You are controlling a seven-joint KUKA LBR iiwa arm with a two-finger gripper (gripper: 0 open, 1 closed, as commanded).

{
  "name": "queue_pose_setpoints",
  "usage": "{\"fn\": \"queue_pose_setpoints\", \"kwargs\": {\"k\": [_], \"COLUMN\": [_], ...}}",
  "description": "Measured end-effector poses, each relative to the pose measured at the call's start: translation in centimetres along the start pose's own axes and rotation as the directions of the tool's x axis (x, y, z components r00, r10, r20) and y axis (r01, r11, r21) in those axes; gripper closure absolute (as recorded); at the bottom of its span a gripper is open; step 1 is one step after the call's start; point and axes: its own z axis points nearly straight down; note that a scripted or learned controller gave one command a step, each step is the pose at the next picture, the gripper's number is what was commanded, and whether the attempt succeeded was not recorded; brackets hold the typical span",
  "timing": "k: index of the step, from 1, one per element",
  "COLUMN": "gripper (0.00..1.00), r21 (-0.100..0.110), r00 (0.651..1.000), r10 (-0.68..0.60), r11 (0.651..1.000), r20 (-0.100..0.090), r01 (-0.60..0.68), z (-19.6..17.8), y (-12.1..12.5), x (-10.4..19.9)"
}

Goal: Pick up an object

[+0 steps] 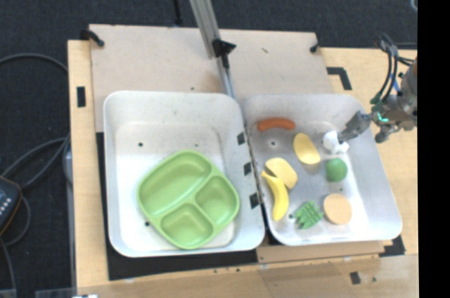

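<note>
camera view | jaws (342,138) just beside white object (332,143) | grip: cannot tell

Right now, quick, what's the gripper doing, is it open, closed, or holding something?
Gripper: cannot be told. It sits over the right bin at its upper right side, beside a small white object, and nothing is visibly held between its fingers.
</note>
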Motion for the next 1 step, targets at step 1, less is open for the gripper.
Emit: {"fn": "queue_pose_setpoints", "kwargs": {"k": [1], "gripper": [0.0], "r21": [0.005], "r00": [1.0], "r10": [0.002], "r11": [1.0], "r20": [0.0], "r01": [-0.002], "z": [4.31], "y": [0.24], "x": [-0.49]}}
